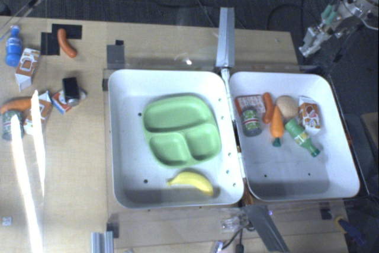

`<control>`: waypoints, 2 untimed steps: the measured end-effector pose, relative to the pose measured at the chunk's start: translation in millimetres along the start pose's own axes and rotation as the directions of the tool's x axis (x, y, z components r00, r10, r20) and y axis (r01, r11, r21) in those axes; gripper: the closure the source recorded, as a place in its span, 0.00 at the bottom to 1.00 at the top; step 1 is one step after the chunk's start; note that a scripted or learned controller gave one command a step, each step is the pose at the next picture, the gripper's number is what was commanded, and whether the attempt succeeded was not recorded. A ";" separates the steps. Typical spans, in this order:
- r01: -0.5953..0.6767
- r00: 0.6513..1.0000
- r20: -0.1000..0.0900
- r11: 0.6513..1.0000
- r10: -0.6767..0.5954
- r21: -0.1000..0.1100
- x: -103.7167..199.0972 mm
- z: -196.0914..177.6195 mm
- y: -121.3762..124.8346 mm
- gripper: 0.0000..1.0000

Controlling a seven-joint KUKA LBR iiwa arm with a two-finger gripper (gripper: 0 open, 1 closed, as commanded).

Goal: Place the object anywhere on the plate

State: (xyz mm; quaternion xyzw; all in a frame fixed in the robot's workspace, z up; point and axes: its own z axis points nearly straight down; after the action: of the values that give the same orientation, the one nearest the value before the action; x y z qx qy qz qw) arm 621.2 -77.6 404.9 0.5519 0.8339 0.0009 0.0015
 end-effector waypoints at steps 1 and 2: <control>0.266 0.964 -0.002 0.964 -0.266 0.002 85.2 55.7 -2.4 1.00; 0.284 0.959 0.001 0.959 -0.284 -0.002 163.5 -30.8 -74.1 1.00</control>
State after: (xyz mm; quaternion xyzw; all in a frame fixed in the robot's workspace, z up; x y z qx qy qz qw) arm 488.9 43.9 435.3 0.4264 0.9046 0.0015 0.0025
